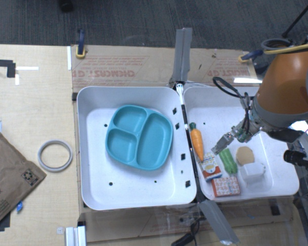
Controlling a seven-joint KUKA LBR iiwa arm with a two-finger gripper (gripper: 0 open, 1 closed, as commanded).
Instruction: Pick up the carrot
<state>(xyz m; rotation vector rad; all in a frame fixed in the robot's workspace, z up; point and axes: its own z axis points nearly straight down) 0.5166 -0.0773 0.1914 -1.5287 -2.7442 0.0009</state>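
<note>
Approach phase, by the look of it: nothing lifted yet. Carrot [197, 143] lying in the right bin [282, 188], hard against its left wall, green top toward the far side, orange tip pointing near. Gripper [222, 146] hanging low just right of the carrot, apart from it, right over the far end of a green item [228, 161]. Nothing visible between the fingers; how wide the pincer stands, impossible to tell from this slant.

Next move, as a judgement: shift left to centre over the carrot's body, align across its long axis, then descend. Tight spot, with the bin wall on one side and a small carton [210, 166] touching near the tip.

Arm [285, 86] reaching in from the right, orange band bulking over the far right corner, wrist angled down and leftward. Blue divided plate [139, 137] sitting in the left bin [87, 152], well apart.
</note>
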